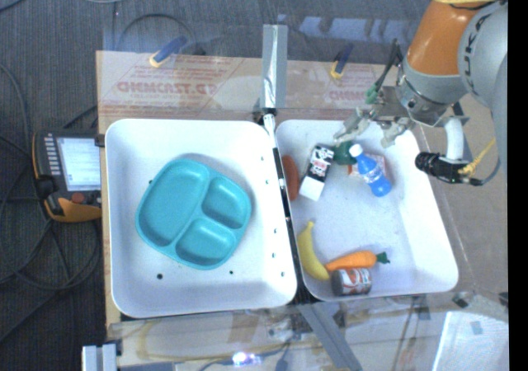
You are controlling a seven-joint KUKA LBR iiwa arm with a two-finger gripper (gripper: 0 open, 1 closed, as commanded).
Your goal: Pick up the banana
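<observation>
- The arm (462, 23) enters from the upper right of the camera view, with its orange band above the wrist and grey housing beside it.
- The gripper (375, 124) hangs over the far edge of the right bin (429, 229), its two fingers (356, 124) spread apart with nothing between them.
- The gripper is positioned above the blue-capped bottle (372, 171) and just beside the black-and-white carton (317, 170); contact with either cannot be determined.
- The banana (310, 252) lies in the near left part of the right bin, close to the wall shared with the left bin, and well apart from the gripper.
- An orange carrot (356, 260) lies just beside the banana's lower end, and a can (352, 281) lies on its side next to the carrot at the near wall.
- A reddish sausage-shaped item (289, 177) lies along the left wall of the right bin, beyond the banana.
- The left bin (132, 279) contains a teal divided plate (194, 212) with three compartments.
- Both bins sit on a bench with a cardboard sheet (190, 85) behind them, held by blue and yellow clamps (168, 50).
- A handheld control pendant (68, 173) with a lit screen rests to the left of the bench, on dark carpeted floor (49, 31) crossed by cables.
</observation>
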